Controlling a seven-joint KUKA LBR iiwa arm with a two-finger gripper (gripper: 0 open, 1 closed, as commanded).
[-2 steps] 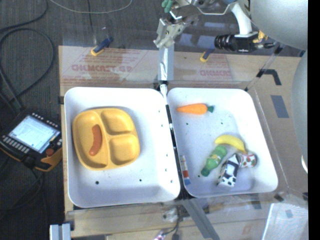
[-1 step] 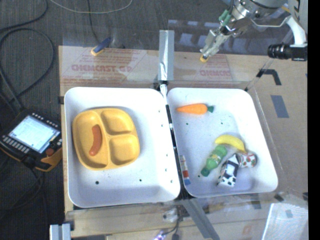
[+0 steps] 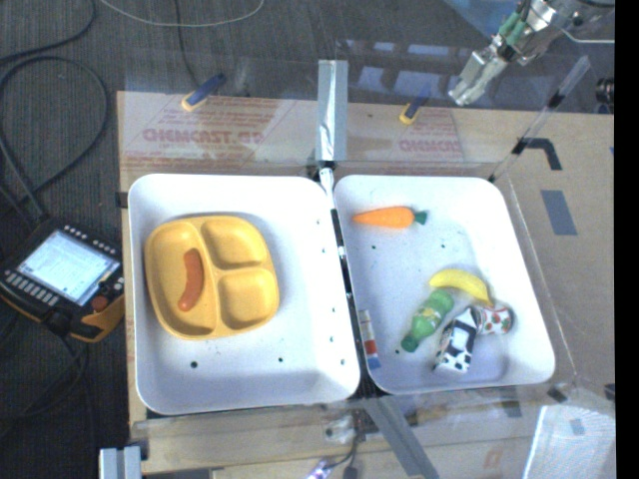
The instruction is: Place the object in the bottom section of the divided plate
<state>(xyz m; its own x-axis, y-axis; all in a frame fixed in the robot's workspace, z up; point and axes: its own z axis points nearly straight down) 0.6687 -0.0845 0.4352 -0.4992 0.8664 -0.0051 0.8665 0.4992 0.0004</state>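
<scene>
Nearest, the banana (image 3: 461,283), green bottle (image 3: 424,319) and cow carton (image 3: 456,345) sat jumbled in the right bin (image 3: 479,223). The divided plate (image 3: 152,277) was in the left one. The carrot (image 3: 384,218) lay alone further back. It was probably light, hard, slick plastic, so I'd pinch its thick middle. The gripper (image 3: 469,86) hovered way beyond with nothing visible in it, and I couldn't tell how open it was.

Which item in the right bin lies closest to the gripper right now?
The carrot, alone near the right bin's far wall below the gripper; the banana, green bottle and cow-patterned carton cluster farther away.

Open floor was left around the carrot (image 3: 383,218) (upper right bin (image 3: 519,228)); the banana (image 3: 462,283), green bottle (image 3: 425,320) and cow-patterned carton (image 3: 456,344) were crowded together.
</scene>
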